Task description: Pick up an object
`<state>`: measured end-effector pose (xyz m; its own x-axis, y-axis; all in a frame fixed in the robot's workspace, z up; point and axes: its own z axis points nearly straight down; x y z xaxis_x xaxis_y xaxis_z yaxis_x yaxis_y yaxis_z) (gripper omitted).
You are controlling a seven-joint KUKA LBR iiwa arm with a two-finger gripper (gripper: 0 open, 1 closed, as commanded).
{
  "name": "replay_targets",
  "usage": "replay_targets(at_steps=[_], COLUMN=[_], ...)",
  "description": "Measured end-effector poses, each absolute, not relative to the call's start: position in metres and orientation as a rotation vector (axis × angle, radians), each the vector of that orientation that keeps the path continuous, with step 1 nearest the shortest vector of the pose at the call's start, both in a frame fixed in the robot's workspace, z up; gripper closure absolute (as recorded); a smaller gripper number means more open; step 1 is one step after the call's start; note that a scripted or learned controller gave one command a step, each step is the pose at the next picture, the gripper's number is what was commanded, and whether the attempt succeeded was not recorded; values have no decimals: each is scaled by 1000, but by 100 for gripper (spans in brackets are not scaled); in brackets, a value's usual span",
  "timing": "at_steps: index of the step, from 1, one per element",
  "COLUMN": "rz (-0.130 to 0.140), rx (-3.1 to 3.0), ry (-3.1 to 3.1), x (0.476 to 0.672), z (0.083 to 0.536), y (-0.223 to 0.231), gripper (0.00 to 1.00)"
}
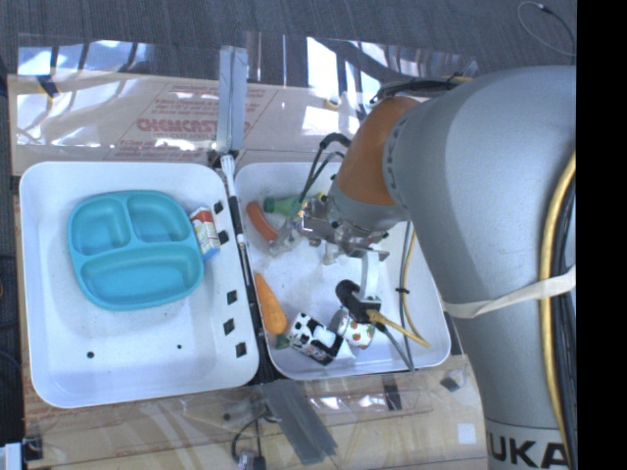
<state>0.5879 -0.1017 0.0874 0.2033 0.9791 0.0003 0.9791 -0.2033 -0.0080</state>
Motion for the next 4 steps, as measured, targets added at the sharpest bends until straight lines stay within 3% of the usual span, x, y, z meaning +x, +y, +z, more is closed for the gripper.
replay_targets(at_steps=[1, 2, 3, 4], rz=[6, 7, 0, 13], rx=[-2240, -2297, -2260, -2258], ry=[-2195, -2119, -2143, -2151], x=[635, 657, 658, 657], z=[88, 89, 89, 95], y=[-157, -180, -189, -194], gripper=[0, 0, 0, 100])
